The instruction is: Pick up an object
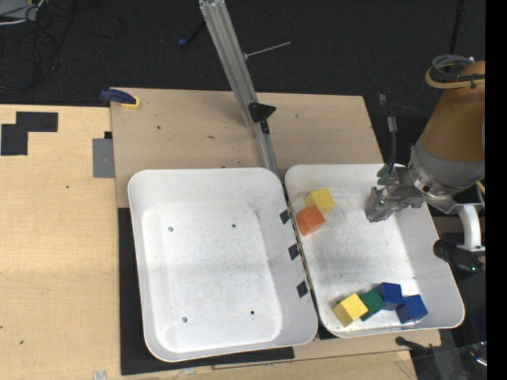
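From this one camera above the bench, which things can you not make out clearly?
- Two-finger gripper, camera view: small and dark; open or shut cannot be told.
- Grey and orange arm: cut off by the right edge.
- Two blue cubes, green cube and yellow cube in the right white bin: clustered, so touching faces are hidden.

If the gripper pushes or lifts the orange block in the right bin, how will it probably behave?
The orange block has flat faces and edges, so it would likely slide, not roll. It looks stiff and small, probably light. It touches the yellow block and lies near the right bin wall, so a push may move both. The gripper hangs apart from it.
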Robot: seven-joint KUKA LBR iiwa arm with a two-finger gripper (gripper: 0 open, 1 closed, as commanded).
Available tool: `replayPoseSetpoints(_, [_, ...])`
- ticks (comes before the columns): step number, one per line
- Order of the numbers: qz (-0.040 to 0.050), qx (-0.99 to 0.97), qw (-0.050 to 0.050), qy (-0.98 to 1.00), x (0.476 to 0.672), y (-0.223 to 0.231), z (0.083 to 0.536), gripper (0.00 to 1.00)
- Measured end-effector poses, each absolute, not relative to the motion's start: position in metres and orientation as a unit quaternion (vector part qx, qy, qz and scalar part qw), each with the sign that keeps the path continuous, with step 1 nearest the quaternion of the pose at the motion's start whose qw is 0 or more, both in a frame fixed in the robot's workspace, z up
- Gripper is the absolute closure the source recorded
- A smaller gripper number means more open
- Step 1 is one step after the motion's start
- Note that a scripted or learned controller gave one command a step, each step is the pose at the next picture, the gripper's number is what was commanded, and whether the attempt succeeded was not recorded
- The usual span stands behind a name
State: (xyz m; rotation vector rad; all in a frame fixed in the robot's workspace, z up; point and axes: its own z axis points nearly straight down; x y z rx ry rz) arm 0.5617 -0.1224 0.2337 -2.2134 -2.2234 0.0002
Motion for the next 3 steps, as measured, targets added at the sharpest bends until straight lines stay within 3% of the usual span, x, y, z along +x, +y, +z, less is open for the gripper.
replayPoseSetpoints(1, [0.0002,-0.705,0.003,-0.709,0.551,-0.072,0.24,1.0])
replayPoseSetpoints(2, [0.0004,-0.705,0.002,-0.709,0.558,-0.017,0.237,1.0])
replayPoseSetpoints(3, [0.001,-0.705,0.003,-0.709,0.546,0.04,0.227,1.0])
